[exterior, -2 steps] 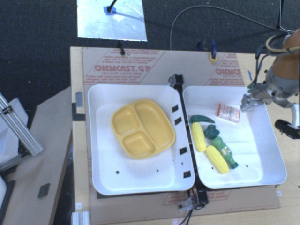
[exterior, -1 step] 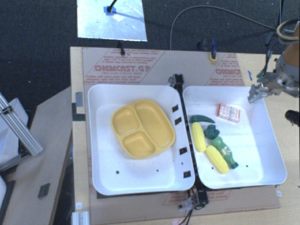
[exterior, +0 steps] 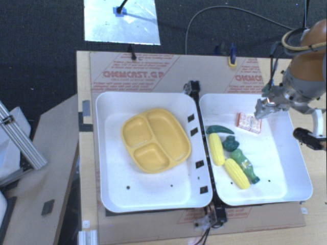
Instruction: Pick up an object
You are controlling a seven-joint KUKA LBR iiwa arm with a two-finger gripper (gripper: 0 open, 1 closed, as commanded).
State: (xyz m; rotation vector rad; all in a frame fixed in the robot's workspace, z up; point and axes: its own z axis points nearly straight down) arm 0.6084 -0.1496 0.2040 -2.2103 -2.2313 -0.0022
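My gripper (exterior: 263,108) hangs over the back of the right bin (exterior: 286,152), just right of and slightly above a small red-and-white packet (exterior: 249,122) that lies flat on the bin floor. Nothing shows between its fingers. Lower in the same bin lie two yellow corn cobs (exterior: 216,148) (exterior: 237,173), a dark green pepper (exterior: 220,130) and a green bottle-like toy (exterior: 242,162). A yellow divided tray (exterior: 155,139) rests in the left bin (exterior: 110,188).
The arm's grey and orange wrist (exterior: 306,70) fills the upper right, with a black fitting (exterior: 309,137) at the right bin's rim. A black divider with clips (exterior: 200,147) separates the bins. Cables run behind the bench.
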